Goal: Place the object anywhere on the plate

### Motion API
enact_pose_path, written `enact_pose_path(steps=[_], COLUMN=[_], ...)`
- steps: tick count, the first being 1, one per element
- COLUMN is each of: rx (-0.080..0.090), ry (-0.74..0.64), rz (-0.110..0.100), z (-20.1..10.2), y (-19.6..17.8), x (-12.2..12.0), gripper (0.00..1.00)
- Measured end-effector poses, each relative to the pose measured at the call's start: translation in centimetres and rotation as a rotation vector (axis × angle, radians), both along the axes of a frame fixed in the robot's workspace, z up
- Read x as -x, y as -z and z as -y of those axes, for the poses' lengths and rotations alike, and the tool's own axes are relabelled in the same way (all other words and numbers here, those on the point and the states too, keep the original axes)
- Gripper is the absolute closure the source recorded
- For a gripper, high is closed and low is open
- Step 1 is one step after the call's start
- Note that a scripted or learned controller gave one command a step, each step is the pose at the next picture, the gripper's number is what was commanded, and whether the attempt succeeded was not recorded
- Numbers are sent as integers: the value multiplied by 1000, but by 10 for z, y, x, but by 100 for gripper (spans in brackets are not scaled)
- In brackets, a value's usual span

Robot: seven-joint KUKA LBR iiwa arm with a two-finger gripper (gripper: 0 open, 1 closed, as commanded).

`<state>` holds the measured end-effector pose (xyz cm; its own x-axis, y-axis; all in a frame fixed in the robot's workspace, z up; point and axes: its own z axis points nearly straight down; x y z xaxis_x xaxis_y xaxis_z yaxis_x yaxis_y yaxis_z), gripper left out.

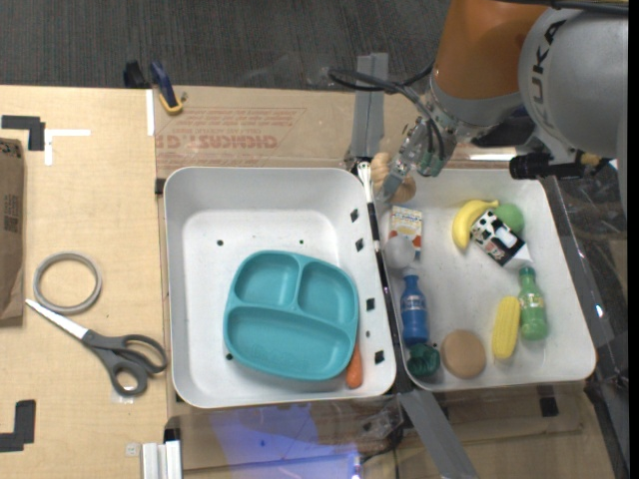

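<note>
So the arm (pixel 539 48) comes in from the top right and its gripper (pixel 417 158) hangs over the back left corner of the right bin (pixel 574 297), right by the wall where the 2 bins meet. The gripper is blurry and see-through-looking here, so I can't tell how it's set or if it has anything.

The teal plate (pixel 292 314) with 3 sections sits in the left bin (pixel 200 218), toward the front, with nothing on it. A little carrot (pixel 354 369) lies just off the plate's front right edge, on the bin floor.

The right bin has all the rest: a small white carton (pixel 405 230) just below the gripper, a blue bottle (pixel 413 310) in front of that, a dark green thing (pixel 423 360) at the front, a round brown bun (pixel 464 353), a corn cob (pixel 505 327), a green bottle (pixel 531 307), a banana (pixel 465 222) and a black and white cow toy (pixel 497 238) further back.

On the table (pixel 80 208) to the left there's a roll of tape (pixel 68 281) and scissors (pixel 105 345)
</note>
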<state>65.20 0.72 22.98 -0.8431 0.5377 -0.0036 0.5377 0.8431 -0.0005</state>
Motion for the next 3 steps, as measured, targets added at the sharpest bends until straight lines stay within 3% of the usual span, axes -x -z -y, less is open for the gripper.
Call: enact_pose_path(steps=[1,2,3], rx=[-1,-2,-2], ry=[-2,0,-16], rz=[-5,-3,-4], z=[-8,-53,-113], y=[33,17,53], x=[81,131,160], gripper=[100,100,100])
